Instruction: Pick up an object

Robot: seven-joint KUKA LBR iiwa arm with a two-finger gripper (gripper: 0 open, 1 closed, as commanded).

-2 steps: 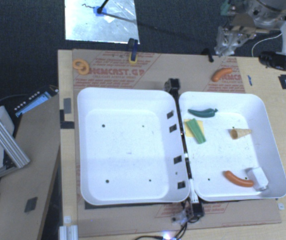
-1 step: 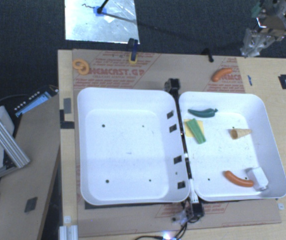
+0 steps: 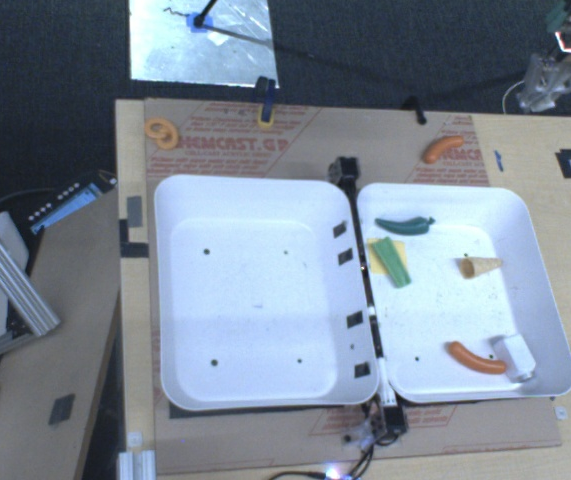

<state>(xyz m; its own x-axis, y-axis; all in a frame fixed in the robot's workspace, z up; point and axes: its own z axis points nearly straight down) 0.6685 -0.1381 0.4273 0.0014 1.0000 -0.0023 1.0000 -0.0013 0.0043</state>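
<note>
On the far left sat an aluminium frame [image 3: 5, 278] and a blue-and-black device [image 3: 65, 202] on the side table. Up on the cardboard sheet [image 3: 295, 133], a small orange pretzel-shaped ring [image 3: 162, 132] lay near the left corner, well apart from everything else. A yellow-and-blue clamp [image 3: 264, 102] gripped the sheet's top edge, just below a shiny foil square [image 3: 203, 26]. The left bin [image 3: 255, 288] came next, plain white. Then the right bin [image 3: 525, 268], where the pickings were: a dark green chili pepper [image 3: 405, 225] near the top, a light green block [image 3: 389, 261] just beneath it, a tan ice-cream cone [image 3: 480, 266] lying on its side toward the middle, an orange hot dog [image 3: 476, 358] near the bottom, and a white piece [image 3: 516, 355] just beside its right end. Another orange sausage [image 3: 444, 149] lay outside on the cardboard, above the right bin. My pincer [image 3: 557, 73] hung at the top right, off the bench, well apart from all of it; whether it was apart or together, I could not tell.
</note>
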